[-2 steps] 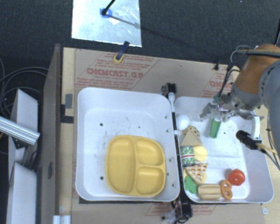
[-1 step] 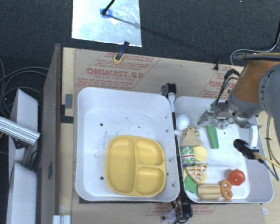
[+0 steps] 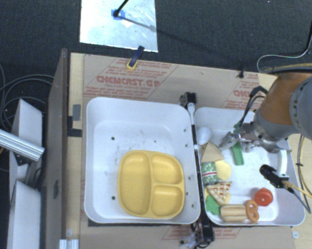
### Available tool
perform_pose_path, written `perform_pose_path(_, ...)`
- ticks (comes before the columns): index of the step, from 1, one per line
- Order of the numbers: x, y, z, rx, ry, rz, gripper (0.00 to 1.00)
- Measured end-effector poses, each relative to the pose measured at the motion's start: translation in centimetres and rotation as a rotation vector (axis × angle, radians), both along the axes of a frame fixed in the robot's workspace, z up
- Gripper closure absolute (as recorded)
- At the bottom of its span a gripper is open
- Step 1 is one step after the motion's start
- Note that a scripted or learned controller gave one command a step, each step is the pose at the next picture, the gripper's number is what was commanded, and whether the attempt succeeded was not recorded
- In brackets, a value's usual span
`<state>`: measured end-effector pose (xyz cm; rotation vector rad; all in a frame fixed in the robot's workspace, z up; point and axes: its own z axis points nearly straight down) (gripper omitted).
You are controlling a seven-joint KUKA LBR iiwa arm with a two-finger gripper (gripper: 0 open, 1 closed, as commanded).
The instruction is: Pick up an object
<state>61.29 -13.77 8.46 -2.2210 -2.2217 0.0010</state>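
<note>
You're looking down on a cardboard-topped bench (image 3: 149, 75) over dark carpet, two white bins side by side. The left bin (image 3: 105, 123) holds a yellow divided tray (image 3: 152, 183) toward 6 o'clock. The arm (image 3: 293, 104) enters from 3 o'clock, wrist bent down over the right bin (image 3: 288, 210). Its gripper (image 3: 239, 144) sits at a green object (image 3: 237, 154) — I can't tell the finger spread or whether it's held. Toy foods cluster toward 7 o'clock of that bin, with a tomato (image 3: 264, 197) near its 5 o'clock.
</note>
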Motion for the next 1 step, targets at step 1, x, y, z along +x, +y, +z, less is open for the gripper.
perform_pose_path(1, 0.24, 0.01, 1.13, 0.0, -0.005, 0.002, 1.0)
